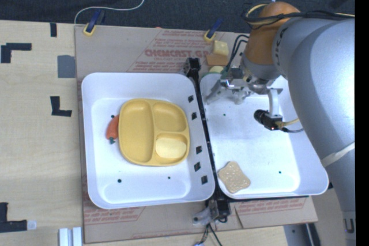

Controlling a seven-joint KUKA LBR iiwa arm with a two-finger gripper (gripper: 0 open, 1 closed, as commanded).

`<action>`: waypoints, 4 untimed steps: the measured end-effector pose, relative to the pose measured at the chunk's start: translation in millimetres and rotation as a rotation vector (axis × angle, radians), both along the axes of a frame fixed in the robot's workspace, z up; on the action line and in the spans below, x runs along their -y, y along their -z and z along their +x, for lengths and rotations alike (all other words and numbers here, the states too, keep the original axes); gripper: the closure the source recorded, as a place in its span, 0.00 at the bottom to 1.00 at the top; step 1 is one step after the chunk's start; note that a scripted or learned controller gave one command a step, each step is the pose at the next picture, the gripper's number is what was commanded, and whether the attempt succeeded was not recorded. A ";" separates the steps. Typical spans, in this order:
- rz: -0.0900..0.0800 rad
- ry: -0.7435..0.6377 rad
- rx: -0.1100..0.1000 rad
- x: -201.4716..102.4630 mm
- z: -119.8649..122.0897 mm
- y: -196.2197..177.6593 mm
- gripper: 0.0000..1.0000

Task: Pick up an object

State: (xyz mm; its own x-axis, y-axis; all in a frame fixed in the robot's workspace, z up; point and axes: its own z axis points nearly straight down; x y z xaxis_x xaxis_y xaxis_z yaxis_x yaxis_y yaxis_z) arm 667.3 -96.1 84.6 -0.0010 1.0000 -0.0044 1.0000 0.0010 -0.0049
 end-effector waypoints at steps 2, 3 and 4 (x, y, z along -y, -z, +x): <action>0.001 -0.001 0.001 -1.2 0.0 -9.1 0.00; 0.000 0.000 0.000 0.0 0.0 0.1 0.00; 0.002 -0.001 0.001 -1.6 0.2 -9.5 1.00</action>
